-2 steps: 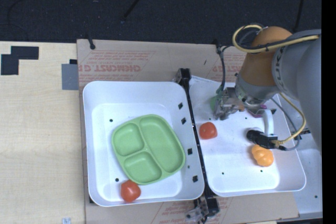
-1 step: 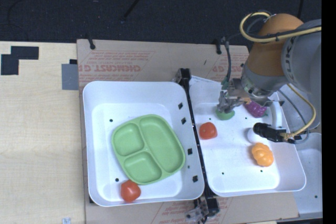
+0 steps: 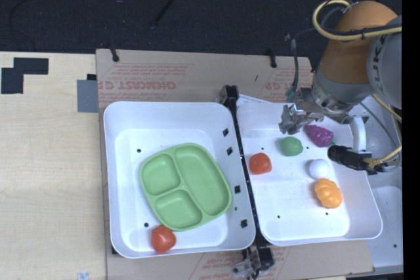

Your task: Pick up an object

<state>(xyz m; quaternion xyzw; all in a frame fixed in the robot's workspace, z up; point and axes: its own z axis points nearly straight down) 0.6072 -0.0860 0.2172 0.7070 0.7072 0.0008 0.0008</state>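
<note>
Gripper (image 3: 293,120) hangs low over far part of right bin (image 3: 367,226), just above green ball (image 3: 291,145); cannot tell its state. Purple piece (image 3: 319,135) right of it. Red piece (image 3: 260,163), white ball (image 3: 319,168), orange piece (image 3: 327,193) lie nearer. Left bin (image 3: 121,134): green divided plate (image 3: 185,186), red piece at near edge (image 3: 163,239).
</note>
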